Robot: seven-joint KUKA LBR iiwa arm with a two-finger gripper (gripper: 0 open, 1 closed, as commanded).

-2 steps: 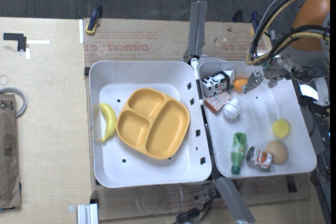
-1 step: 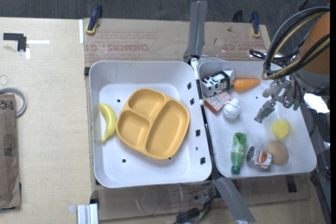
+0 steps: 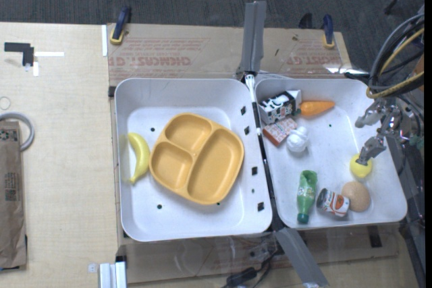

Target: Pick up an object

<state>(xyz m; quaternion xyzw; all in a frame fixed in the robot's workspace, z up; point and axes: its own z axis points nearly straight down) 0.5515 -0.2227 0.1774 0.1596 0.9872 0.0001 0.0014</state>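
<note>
The right bin [image 3: 337, 138] holds a cow-patterned carton [image 3: 279, 106], an orange carrot [image 3: 316, 106], a red and white packet [image 3: 275, 133], a white lump [image 3: 297, 140], a green bottle [image 3: 306, 195], a small can [image 3: 332, 203], a tan egg-shaped piece [image 3: 356, 196] and a small yellow fruit [image 3: 361, 168]. My gripper [image 3: 360, 141] hangs over this bin's right side, open, with nothing between its fingers. Its lower fingertip sits just above the yellow fruit; whether it touches is unclear.
In the left bin [image 3: 135, 212] lie a yellow divided plate [image 3: 197, 157] and a banana [image 3: 139, 156]. A grey bar [image 3: 254, 37] runs back from the divider between the bins. Cables [image 3: 398, 57] hang at the far right. Brown paper bag [image 3: 10, 192] at the left edge.
</note>
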